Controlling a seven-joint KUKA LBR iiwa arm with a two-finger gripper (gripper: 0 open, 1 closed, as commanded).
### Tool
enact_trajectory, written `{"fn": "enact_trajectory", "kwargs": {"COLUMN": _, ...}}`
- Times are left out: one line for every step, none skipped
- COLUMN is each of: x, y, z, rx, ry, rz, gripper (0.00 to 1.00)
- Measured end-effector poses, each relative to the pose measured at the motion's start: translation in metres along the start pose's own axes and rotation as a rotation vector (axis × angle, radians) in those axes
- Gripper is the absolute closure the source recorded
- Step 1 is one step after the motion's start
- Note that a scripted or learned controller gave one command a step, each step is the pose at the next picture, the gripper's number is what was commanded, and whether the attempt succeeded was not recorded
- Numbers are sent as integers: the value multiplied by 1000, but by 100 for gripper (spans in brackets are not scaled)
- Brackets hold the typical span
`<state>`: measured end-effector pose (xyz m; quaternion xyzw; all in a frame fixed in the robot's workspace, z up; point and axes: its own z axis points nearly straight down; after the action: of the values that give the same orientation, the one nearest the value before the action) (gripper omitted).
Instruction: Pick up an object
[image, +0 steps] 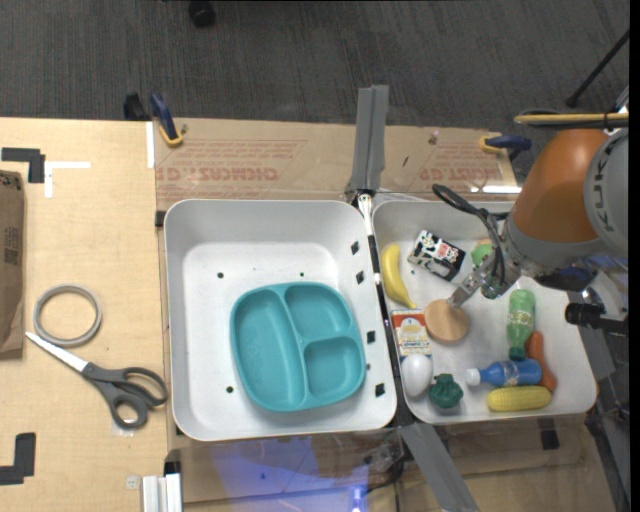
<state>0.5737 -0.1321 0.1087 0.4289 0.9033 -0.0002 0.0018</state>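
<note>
Glossy white plastic bins (190, 300), smooth teal plastic divided plate (298, 345) inside the left one. Matt pale wood bench (70, 260) at nine o'clock, bearing metal-bladed, grey-handled scissors (105, 380) and shiny tape roll (67, 314). Printed brown cardboard (255, 160) at twelve o'clock.

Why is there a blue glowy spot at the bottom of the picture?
In the camera view, a bluish-white glare washes out the bench edge below the left bin; the claw and toys in the right bin look slightly soft, while the scissors are evenly lit and fairly crisp.
</note>
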Motion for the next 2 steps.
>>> {"fn": "enact_trajectory", "kwargs": {"x": -91, "y": -19, "z": -192, "rx": 1, "ry": -1, "rz": 113, "gripper": 100}}
{"fn": "enact_trajectory", "kwargs": {"x": -61, "y": -30, "z": -19, "rx": 2, "ry": 3, "rz": 38, "gripper": 100}}
